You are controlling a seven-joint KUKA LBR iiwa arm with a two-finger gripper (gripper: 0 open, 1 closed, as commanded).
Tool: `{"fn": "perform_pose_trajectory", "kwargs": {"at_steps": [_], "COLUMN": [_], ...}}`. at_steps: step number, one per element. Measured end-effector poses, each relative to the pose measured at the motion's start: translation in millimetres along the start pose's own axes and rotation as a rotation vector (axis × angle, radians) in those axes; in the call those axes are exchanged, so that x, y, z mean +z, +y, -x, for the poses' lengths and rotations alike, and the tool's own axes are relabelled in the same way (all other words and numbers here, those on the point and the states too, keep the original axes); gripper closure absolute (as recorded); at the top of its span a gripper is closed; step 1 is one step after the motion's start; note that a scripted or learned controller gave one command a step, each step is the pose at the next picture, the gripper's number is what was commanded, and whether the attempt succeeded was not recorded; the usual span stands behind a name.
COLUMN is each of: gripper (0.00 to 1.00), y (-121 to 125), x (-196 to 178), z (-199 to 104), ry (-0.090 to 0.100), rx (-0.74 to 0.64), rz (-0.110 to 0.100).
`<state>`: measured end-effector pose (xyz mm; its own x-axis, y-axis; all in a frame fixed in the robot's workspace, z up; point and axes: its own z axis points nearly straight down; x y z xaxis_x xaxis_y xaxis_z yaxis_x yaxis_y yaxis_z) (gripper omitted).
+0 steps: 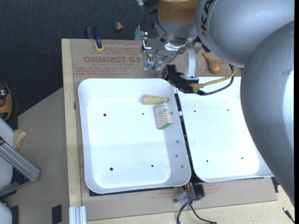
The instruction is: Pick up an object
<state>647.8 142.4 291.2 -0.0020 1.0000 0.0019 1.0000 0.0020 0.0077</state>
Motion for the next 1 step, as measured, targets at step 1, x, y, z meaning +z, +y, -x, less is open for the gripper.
{"fn": "perform_pose_trajectory", "kwargs": {"at_steps": [1], "gripper": [1.00], "y": [-53.2], "x": [12.2], "z": [25.2], "ry": [-0.003], "rx": [0.005], "rz": [-0.014]}}
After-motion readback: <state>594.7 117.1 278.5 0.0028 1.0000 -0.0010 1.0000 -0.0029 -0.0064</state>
